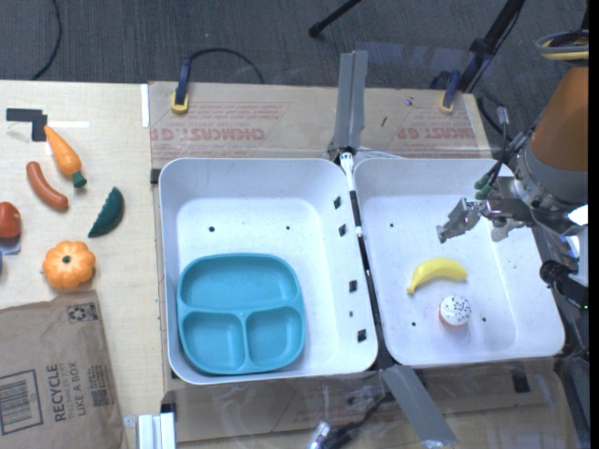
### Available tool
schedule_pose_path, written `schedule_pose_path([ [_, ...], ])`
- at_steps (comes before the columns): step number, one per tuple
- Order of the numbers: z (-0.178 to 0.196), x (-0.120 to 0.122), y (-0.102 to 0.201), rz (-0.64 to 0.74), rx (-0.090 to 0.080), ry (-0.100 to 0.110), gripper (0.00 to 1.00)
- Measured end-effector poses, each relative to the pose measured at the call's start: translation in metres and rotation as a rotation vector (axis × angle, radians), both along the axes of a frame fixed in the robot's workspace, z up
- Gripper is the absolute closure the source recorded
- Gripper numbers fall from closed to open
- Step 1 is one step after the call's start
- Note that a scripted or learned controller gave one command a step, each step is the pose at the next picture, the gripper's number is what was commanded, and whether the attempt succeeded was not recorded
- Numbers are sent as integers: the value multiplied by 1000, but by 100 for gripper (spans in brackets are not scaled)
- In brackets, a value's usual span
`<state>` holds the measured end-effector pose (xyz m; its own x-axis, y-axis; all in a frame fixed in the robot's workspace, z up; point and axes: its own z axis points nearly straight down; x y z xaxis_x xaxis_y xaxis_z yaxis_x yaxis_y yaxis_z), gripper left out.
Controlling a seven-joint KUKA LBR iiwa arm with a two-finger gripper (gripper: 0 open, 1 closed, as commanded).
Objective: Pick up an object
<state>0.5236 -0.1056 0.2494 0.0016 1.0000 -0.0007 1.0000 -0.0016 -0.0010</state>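
While hovering over the right-hand bin (524, 344), gripper (459, 221) poised just up and to the right of the banana (436, 273), fingers apart and clasping nothing. Banana lying flat on the bin floor, curve upward, with a small speckled ball (456, 311) just below and to its right, the two near but not touching. Arm (562, 148) leaning in from the banana's right, wrist angled down toward the fruit, seemingly lined up for a descent. Left of the banana, past the divider, a blue divided plate (241, 311) resting in the other bin (187, 195), probably a place for things to be dropped. Farther left of the banana, on the bench outside the bins, toy food set aside: carrot (64, 152), sausage (47, 186), small pumpkin (68, 265) and a green wedge (108, 211). Pick not yet made; banana judged the likeliest target, being closest to the open fingers, though its smooth curve could slip from a poorly centred grip.
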Motion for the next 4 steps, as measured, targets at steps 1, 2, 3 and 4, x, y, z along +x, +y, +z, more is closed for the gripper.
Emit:
schedule_pose_path([
  [1,-152,-29,-15,92,1,2,0],
  [2,14,13,-73,60,-1,1,0],
  [3,-158,-2,-30,178,1,0,0],
  [4,-151,-3,-31,174,2,4,100],
])
